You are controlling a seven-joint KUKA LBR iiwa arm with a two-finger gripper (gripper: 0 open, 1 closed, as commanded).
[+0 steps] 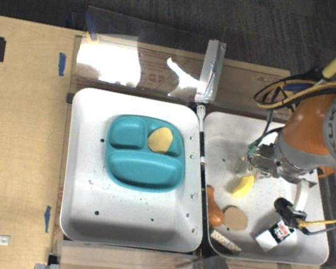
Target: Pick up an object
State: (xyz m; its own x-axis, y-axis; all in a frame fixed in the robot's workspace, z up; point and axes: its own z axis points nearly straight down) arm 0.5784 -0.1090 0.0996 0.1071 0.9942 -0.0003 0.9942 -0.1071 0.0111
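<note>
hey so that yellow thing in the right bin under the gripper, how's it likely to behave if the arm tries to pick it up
The yellow object looks small, smooth and rounded, so it is probably light and may slip or squirt sideways from a pinch. It lies loose on the right bin floor, so a nudge could roll or slide it. The gripper sits right above it; its material is hard to tell.

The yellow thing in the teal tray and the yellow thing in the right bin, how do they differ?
The yellow piece in the tray is rounded and orange-tinted; the yellow piece in the right bin is longer, slanted and paler. The first sits in the teal tray's upper right compartment, the second on the right bin's floor just below the gripper. Both look like small toy foods.
</note>
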